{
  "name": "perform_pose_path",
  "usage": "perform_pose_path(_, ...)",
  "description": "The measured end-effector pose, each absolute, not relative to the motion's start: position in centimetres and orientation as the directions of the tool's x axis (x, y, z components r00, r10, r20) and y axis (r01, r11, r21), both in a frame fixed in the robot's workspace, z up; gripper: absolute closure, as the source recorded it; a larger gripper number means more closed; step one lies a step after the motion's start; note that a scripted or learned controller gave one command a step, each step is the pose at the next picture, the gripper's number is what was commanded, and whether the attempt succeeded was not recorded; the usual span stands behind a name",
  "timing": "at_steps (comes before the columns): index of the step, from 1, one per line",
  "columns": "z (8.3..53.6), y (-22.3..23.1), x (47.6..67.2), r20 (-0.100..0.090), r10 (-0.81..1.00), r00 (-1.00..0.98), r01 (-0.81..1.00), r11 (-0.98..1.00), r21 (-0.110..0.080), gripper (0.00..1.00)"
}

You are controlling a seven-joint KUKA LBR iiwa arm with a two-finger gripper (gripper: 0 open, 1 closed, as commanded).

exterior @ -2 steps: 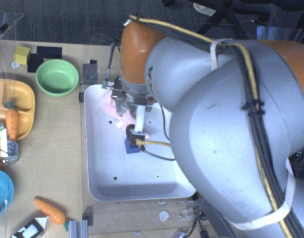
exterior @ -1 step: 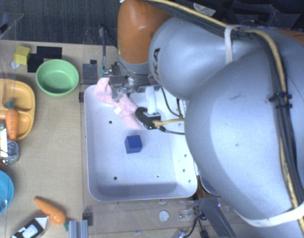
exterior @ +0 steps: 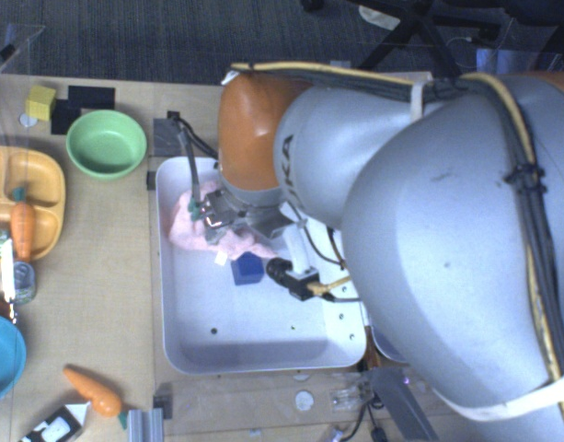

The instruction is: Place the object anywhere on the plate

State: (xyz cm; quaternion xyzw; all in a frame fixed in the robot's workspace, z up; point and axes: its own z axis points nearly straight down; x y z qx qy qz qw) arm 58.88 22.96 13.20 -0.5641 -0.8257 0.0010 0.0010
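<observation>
Gripper (exterior: 228,224) over pink plate (exterior: 185,217); blue object (exterior: 248,270) apparently beside.

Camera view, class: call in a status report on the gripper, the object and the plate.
Gripper low in white bin, over pink plate. Blue block beside plate's edge. Arm hides much of the plate.

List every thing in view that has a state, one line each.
gripper: low in the bin, over the pink plate; fingers hidden.
pink plate: flat in the white bin, partly under the gripper.
blue block: resting at the plate's edge, free.
white bin: holding plate and block.
green bowl: upright on the bench.
</observation>
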Motion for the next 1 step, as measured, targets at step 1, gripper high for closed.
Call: perform_pose_path(1,18.75,17.74,61.40,-0.001,0.883,-0.469,0.883,0.469,0.002,1.00)
